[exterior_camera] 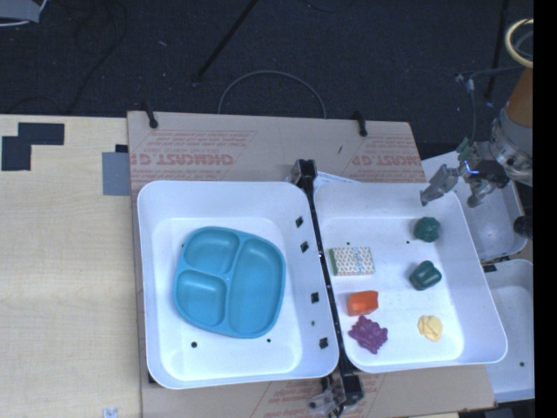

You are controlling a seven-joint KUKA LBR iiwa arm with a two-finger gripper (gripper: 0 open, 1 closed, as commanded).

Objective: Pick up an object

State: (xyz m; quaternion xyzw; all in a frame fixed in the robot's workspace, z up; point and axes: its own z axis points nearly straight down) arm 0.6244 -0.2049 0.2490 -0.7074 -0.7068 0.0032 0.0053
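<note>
Lying in the right bin (487, 342) are six small objects: a dark green round piece (426, 229), a green pepper-like toy (425, 275), a speckled white block (352, 261), an orange block (363, 302), purple toy grapes (368, 333) and a pale yellow lump (430, 326). Above the bin's far right corner hangs the pincer (458, 187), fingers spread, nothing between them. The left bin (157, 225) holds a blue divided plate (231, 281). Both bins rest on cardboard (261, 151) on the tabletop (61, 277).
</note>
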